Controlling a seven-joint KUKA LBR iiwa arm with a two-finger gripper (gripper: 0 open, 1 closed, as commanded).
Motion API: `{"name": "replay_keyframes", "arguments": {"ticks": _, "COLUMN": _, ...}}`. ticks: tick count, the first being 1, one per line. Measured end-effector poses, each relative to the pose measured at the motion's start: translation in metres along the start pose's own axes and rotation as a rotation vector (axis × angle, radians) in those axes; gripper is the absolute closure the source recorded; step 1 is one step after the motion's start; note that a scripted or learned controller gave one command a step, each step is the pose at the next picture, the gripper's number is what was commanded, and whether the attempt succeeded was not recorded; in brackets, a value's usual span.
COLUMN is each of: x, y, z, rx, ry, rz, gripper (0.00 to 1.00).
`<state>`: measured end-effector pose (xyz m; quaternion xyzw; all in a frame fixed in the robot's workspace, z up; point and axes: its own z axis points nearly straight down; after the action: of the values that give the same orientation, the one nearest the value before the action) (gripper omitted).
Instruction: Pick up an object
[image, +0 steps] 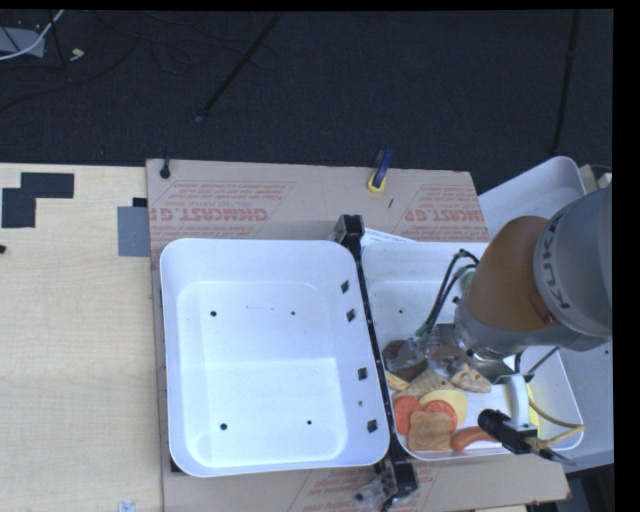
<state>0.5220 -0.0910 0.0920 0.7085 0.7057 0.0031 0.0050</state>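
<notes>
Small flat orange-red food pieces (432, 418)

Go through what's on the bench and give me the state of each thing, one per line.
Left bin: sits flat on the bench.
Right bin: holds a pile of small objects at its near end, the arm over it.
Pile of objects: heaped together, touching one another, resting in the right bin.
Arm: reaching in over the right bin, above the pile.
Gripper: low over the pile; open or shut, I cannot tell.
</notes>
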Motion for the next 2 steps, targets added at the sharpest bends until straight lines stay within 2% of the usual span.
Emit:
{"name": "replay_keyframes", "arguments": {"ticks": 1, "x": -0.0017, "y": 0.0012, "z": -0.0100, "rx": 0.002, "ry": 0.001, "rz": 0.005, "gripper": 1.00}}
{"name": "replay_keyframes", "arguments": {"ticks": 2, "x": -0.0021, "y": 0.0006, "z": -0.0186, "rx": 0.006, "ry": 0.003, "rz": 0.010, "gripper": 1.00}}
